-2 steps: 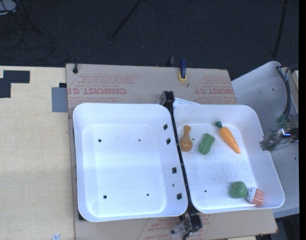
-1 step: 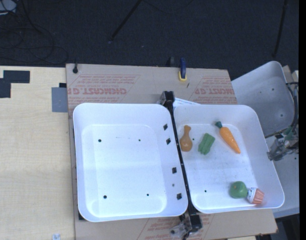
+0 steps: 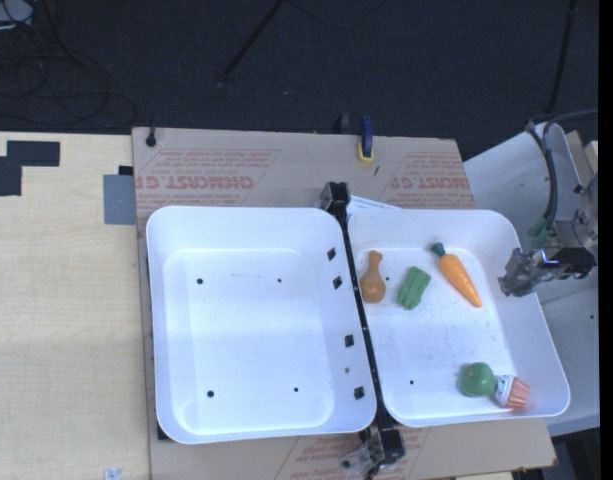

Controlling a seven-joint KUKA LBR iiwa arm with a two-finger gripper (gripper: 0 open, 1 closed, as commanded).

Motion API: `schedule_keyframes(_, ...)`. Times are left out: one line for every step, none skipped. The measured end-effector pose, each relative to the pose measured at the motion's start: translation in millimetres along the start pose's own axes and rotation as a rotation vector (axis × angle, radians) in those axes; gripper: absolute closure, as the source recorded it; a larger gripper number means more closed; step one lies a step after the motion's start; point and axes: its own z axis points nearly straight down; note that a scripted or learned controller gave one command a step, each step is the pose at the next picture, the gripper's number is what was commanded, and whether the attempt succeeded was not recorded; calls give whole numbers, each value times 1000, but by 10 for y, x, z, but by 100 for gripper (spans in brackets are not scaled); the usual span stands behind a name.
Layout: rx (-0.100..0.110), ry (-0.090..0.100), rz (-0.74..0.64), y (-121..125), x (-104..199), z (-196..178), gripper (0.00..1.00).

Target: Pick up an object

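Arm parked at the right bin's edge, toys still lying in the bin.

Gripper (image 3: 523,271) sits just outside the right bin (image 3: 531,340), grip unreadable. Inside lie a carrot (image 3: 460,277), green pepper (image 3: 413,288), tan gourd (image 3: 373,277), green ball (image 3: 476,379) and striped toy (image 3: 512,392). The cardboard (image 3: 226,173) under the bins bears inverted print reading roughly "CHEMCAST".

The cardboard sheet (image 3: 286,168) under the bins carries red printing along its far edge, seen upside down. Left of the blue clamp (image 3: 366,138) it reads roughly "CHEMCAST G.P", framed by slanted red lines. Right of the clamp, "G.P" shows the same way up. More red print at the near edge is too small to read.
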Motion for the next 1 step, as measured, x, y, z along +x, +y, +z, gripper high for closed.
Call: schedule_keyframes(14,-2,16,-50,-700,661,100)
